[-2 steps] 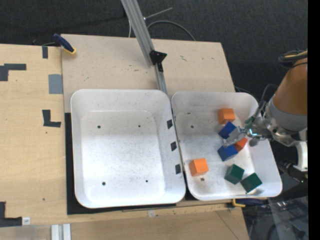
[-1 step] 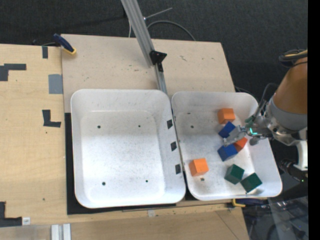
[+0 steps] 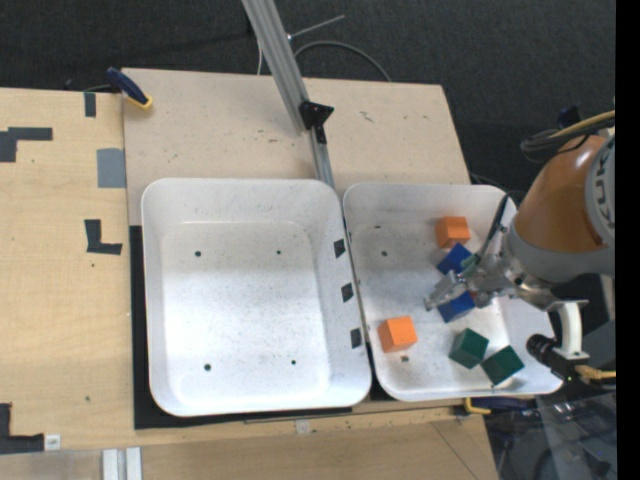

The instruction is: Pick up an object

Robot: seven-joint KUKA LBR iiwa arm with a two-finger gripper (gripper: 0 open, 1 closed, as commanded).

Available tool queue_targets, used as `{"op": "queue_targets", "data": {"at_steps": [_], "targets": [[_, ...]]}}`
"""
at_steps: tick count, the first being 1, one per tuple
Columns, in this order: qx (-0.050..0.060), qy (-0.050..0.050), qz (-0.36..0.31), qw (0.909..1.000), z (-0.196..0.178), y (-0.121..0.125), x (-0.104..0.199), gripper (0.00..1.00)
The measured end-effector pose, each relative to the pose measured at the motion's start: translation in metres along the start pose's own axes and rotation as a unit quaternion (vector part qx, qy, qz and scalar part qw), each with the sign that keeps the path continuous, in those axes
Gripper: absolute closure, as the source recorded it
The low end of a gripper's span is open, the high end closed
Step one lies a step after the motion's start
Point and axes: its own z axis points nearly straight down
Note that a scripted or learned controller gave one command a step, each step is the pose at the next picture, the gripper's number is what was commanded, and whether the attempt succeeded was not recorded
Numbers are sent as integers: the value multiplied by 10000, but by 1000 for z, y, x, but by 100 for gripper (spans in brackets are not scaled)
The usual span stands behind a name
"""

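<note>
No legible text or labels.

You have six blocks in the right bin (image 3: pixel 400 208) — two orange (image 3: pixel 452 230) (image 3: pixel 397 333), two blue (image 3: pixel 455 259) (image 3: pixel 457 306), two dark green (image 3: pixel 468 347) (image 3: pixel 502 364) — the greens side by side near the front rim.

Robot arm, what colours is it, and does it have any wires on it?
The arm is fat and rounded, with a big orange band and grey parts below it. Its gripper is small, grey metal. A yellow cable loops behind the arm, and a white fitting hangs beneath it.
</note>
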Motion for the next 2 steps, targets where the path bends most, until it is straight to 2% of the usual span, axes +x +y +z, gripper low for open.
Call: {"op": "queue_targets", "data": {"at_steps": [1, 2], "targets": [[-82, -28, 1, 10000, 28, 4, -1, 0], [-20, -1, 2, 10000, 24, 0, 0, 100]]}}
